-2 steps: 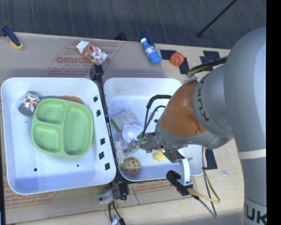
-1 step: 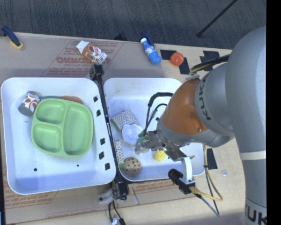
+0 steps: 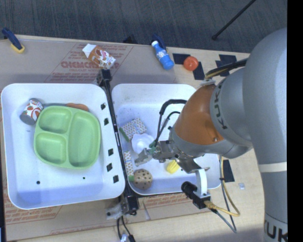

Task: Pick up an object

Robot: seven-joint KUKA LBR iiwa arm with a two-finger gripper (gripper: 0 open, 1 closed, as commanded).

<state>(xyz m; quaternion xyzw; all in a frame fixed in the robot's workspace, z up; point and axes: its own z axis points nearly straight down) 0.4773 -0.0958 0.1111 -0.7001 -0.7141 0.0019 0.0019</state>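
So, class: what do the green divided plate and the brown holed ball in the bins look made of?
Green divided plate: probably moulded plastic, from its even colour, smooth soft sheen and rounded compartments. Brown holed ball: matte and speckled, possibly wood or cork; the view is too coarse to settle it.

The gripper (image 3: 147,155) hangs low in the right bin (image 3: 156,91) near a brown ball (image 3: 141,178); a green tray (image 3: 67,136) fills the left bin (image 3: 12,150).

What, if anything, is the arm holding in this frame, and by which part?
It cannot be told. The end effector is low in the right bin, among a white object and a patterned packet, but no object shows clearly in its grip.
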